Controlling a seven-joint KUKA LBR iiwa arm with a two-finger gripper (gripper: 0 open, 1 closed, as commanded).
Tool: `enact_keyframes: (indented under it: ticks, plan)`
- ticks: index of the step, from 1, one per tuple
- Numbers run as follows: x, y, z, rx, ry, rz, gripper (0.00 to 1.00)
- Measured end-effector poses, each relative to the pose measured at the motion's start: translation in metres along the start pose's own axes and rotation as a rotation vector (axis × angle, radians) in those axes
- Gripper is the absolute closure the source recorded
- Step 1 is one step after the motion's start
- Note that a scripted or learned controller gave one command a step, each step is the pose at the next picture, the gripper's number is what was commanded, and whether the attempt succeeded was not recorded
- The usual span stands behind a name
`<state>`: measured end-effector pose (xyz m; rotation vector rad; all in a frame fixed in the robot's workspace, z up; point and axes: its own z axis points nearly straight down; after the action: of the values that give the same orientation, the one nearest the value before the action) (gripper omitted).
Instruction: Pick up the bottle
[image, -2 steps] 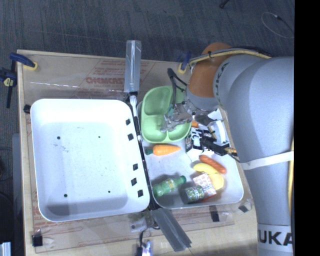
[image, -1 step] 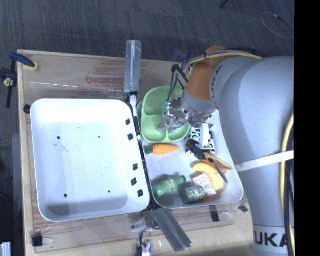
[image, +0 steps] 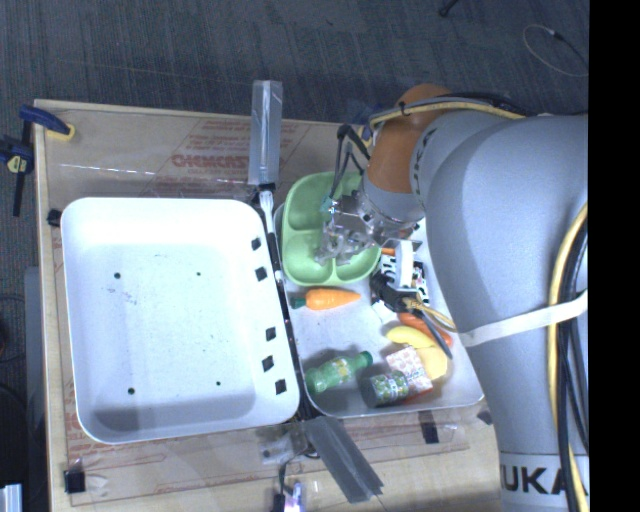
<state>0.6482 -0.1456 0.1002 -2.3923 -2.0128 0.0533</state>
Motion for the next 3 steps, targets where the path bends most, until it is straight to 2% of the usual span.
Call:
enact_keyframes:
  ticks: [1, 2, 3]
  plan:
    - [0.001, -0.035, -0.168, -0.028, 0.019, 0.114, 1.0]
    - [0.029, -0.047, 0.009, -0.028, 0.023, 0.274, 1.0]
    - [0.054, -0.015, 0.009, -0.024, 0.021, 0.314, 1.0]
